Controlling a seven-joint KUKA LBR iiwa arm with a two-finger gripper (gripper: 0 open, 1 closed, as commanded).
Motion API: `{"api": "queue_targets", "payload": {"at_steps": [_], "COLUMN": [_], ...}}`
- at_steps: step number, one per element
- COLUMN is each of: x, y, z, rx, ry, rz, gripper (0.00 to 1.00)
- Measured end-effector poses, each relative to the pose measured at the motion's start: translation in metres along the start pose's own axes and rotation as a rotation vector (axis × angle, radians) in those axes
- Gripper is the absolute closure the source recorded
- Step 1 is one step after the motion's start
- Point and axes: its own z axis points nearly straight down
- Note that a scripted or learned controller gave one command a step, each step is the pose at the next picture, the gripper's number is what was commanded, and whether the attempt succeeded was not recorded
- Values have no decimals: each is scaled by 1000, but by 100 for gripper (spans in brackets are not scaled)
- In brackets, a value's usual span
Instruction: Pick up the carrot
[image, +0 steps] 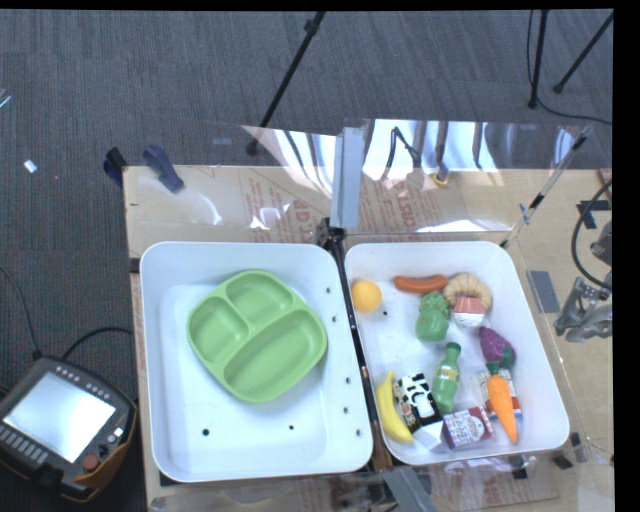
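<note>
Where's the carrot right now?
The carrot lies in the right bin, near its front right corner, between a small red carton on its left and the bin's right wall, just below the purple grapes.

One camera is looking down at a slant from above the bench (420, 215), taking in both white bins (160, 300) mid-frame from moderate distance.

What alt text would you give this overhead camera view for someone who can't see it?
An orange carrot lies near the front right corner of the right white bin, among other toy foods. The left bin holds a green divided plate.
</note>
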Motion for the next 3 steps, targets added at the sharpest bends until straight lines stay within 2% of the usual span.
{"api": "queue_targets", "payload": {"at_steps": [1, 2, 3], "x": [-7, -9, 26], "y": [-16, -7, -15], "z": [-37, 81, 130], "rx": [18, 12, 1], "ry": [-5, -5, -1], "rz": [-42, -239, -455], "gripper": [100, 100, 100]}}
